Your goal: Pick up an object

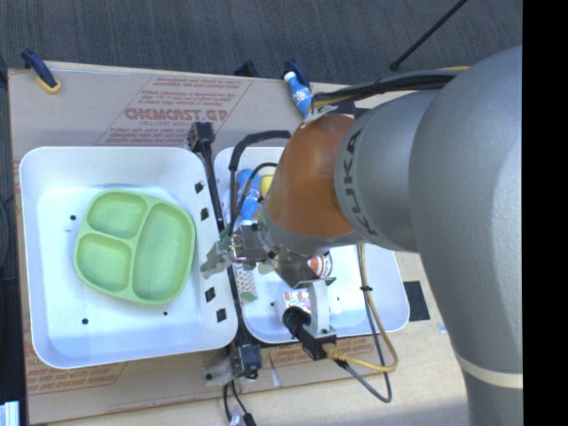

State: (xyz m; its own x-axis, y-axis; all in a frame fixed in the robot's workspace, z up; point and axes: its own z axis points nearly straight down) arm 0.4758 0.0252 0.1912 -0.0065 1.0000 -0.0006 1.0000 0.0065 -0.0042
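A light green divided plate (135,247) lies in the left white bin (44,327). The grey arm with its orange band (306,185) reaches over the right white bin (382,313) and covers most of it. My gripper (238,254) hangs low at that bin's left wall, near the divider between the bins. A blue and yellow object (248,189) peeks out just behind the wrist. A small patterned piece (244,284) lies right below the gripper, and a red and white bit (319,264) shows under the arm.
A black cable (206,162) runs down the divider between the bins. A yellow cable (359,362) loops over the right bin's front edge. Blue clamps (297,87) sit at the bench's back edge, on brown cardboard.
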